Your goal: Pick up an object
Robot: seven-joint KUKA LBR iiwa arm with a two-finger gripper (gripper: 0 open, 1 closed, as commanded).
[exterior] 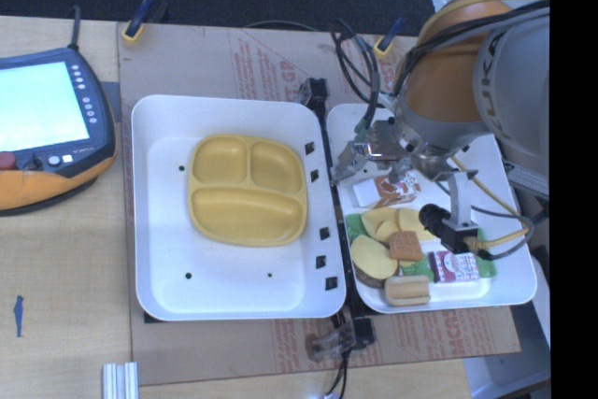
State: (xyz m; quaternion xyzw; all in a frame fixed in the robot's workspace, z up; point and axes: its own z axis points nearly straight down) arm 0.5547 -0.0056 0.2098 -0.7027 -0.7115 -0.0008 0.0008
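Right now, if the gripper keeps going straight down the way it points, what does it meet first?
Probably the orange-and-white packet in the right bin, just beneath the gripper. Depth is hard to judge from above.

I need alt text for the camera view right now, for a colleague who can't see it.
The arm's end effector hangs over the right bin, above a heap of toy food. The left bin holds a yellow divided plate. A pendant lies at far left.

Looked like a robotics lab: a teach pendant (51, 131) sat on the surface (65, 294), cardboard (234, 61) was clamped under two bins (149, 201), cables (355, 61) everywhere.
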